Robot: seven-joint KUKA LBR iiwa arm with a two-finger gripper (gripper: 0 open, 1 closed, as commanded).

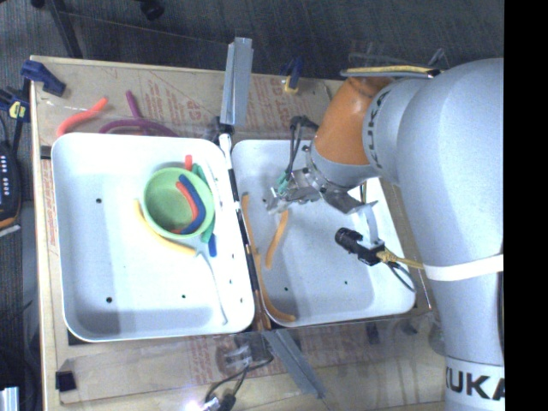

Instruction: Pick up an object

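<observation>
Dark carpet surrounds the tabletop (128,88), where the hand (287,193) hangs low in the right bin (325,302) just above a slim orange stick (276,240), its grip impossible to judge, while a green bowl (175,202) sits in the left bin (103,289).

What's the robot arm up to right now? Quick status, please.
End effector low in the right bin, over an orange stick; grip unclear. Green bowl sits in the left bin. Nothing blocking.

Tool (287,193) low in right bin (342,306), above orange stick (277,238); green bowl (175,202) in left bin (103,289).
</observation>
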